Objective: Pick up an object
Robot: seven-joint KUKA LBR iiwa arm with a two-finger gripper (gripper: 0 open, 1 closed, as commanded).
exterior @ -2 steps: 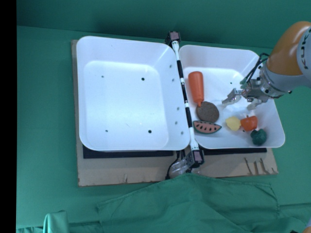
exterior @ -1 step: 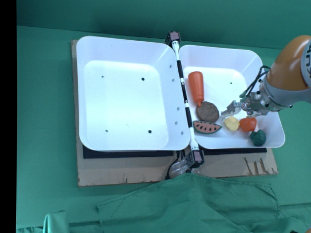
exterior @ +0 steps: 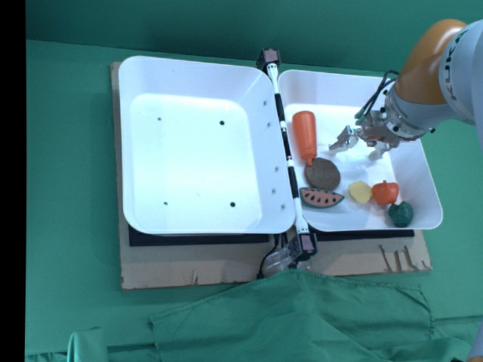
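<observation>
The two fingers (exterior: 346,139) of the gripper (exterior: 361,146) are spread apart and there is nothing between them. The gripper hangs over the right bin (exterior: 332,81), up above the bare white floor in its middle, and the toys sit lower down in that bin. The orange carrot (exterior: 305,135) lies by the rail between the two bins, off to the side of the gripper. Below the carrot is a round brown cookie (exterior: 322,173), which touches the carrot's tip. Below that is a watermelon slice (exterior: 321,197). Near the front wall sit a yellow piece (exterior: 361,192), a red tomato (exterior: 386,192) just beside it, and a dark green ball (exterior: 401,214) in the corner. I think the arm is getting ready to choose one toy. To do it well, it should aim right over one thing, keep its fingers wide, and go straight down. The carrot looks like a good pick, since it is long and thin. The yellow piece and tomato are so close together that a finger could bump the wrong one.
</observation>
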